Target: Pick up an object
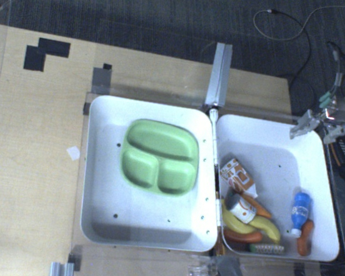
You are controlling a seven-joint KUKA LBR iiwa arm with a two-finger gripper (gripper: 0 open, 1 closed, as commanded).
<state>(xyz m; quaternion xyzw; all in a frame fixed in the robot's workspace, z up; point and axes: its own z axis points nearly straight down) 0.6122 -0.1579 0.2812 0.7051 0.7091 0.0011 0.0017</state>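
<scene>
The end effector hangs over the top right corner of the right bin, apart from everything, and it grips nothing; how wide it stands cannot be told. The graspable things crowd that bin's lower part: one blue bottle, one banana, one small carton. The left bin carries one green tray.

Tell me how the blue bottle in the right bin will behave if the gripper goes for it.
The blue bottle lies on its side, so its round body will probably roll when nudged. It looks like smooth plastic, likely slippery between fingers. It sits near the right bin wall beside an orange-red item, so a push may wedge it there. The gripper is above the bin's far corner.
</scene>
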